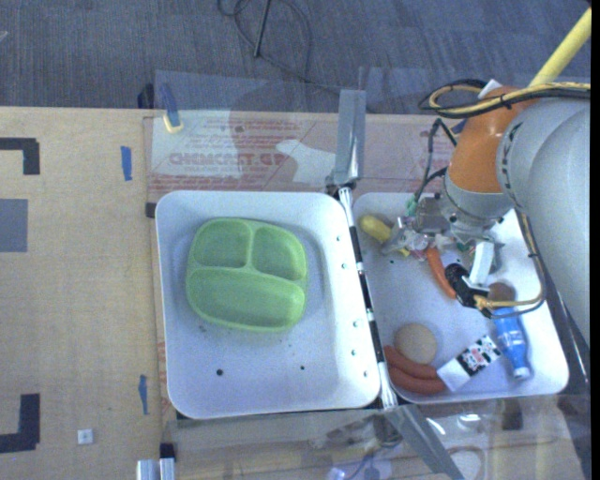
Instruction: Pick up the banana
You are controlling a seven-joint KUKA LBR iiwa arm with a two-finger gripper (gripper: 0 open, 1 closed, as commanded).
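Camera view: banana (375, 226) lies top-left in right bin (553, 375), gripper (419, 232) just beside it; can't tell its opening. Probably light, smooth toy; you'd grab mid-body.

Robotics lab or test cell; a plywood table (75, 309) is carrying two shallow white bins (178, 281), side by side, with clear plastic sheeting around them; black and blue tape markers (126, 162) are sitting on the wood; a grey industrial arm (553, 178) with orange band is reaching in from the right; loose cables (262, 28) are trailing across grey carpet behind.
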